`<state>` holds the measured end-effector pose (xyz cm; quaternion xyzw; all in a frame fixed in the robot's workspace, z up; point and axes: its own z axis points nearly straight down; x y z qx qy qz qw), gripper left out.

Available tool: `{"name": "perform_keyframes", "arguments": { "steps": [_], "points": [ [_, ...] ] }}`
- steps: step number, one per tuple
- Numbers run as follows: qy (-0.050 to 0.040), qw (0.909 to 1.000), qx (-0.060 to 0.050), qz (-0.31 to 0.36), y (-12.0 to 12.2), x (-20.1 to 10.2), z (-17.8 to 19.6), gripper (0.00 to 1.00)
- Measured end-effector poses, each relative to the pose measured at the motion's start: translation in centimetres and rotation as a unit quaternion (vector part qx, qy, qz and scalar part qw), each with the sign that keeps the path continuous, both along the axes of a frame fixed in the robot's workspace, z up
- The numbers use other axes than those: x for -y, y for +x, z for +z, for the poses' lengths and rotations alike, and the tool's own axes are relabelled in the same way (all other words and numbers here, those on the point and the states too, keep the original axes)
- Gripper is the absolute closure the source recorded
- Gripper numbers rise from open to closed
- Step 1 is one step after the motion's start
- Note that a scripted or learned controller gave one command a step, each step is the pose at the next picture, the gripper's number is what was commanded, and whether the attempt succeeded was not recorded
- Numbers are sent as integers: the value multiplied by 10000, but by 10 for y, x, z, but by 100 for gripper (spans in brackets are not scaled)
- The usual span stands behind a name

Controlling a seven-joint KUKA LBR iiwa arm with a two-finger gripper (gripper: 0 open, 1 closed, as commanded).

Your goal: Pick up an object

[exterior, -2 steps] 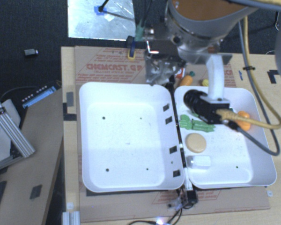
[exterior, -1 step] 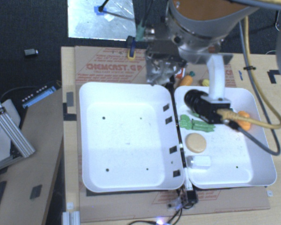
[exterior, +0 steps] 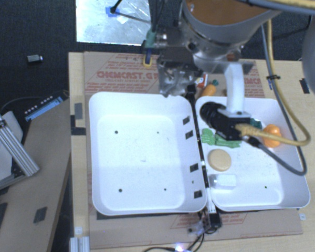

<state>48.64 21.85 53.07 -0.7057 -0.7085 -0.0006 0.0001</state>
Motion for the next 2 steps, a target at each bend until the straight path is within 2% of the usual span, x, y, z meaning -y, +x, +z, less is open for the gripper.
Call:
{"name": "perform_keyframes", "arguments": {
  "steps": [2],
  "points": [
    [-1, 10000, 4, 4, 0, -8, -4, 100]
  ]
}}
